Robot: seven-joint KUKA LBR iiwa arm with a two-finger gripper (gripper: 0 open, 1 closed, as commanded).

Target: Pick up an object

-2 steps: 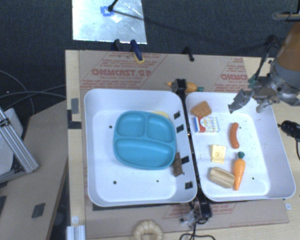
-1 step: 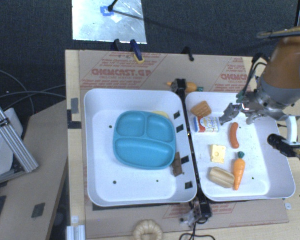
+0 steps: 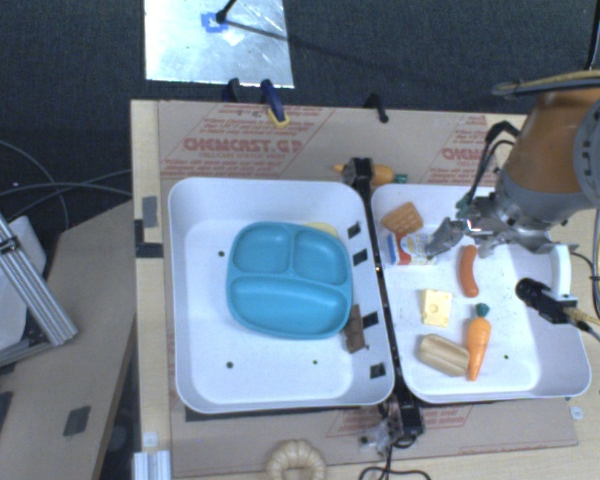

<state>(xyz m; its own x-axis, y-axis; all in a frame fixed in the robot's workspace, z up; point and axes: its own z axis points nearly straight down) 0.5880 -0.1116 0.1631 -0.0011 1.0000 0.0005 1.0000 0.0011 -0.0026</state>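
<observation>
Where 2 bins (image 3: 280,193) sit, red "CHEMCAST" lettering (image 3: 242,145) on brown board (image 3: 310,133).

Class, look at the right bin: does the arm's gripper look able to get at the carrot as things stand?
Probably yes. The carrot lies uncovered in the right bin, touching only the wooden cylinder at its tip, and the gripper hovers nearby.

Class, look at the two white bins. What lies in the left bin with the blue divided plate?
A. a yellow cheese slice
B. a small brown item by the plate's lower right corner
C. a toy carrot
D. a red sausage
B: a small brown item lies against the blue divided plate in the left bin; the carrot, cheese slice and sausage lie in the right bin.
</observation>
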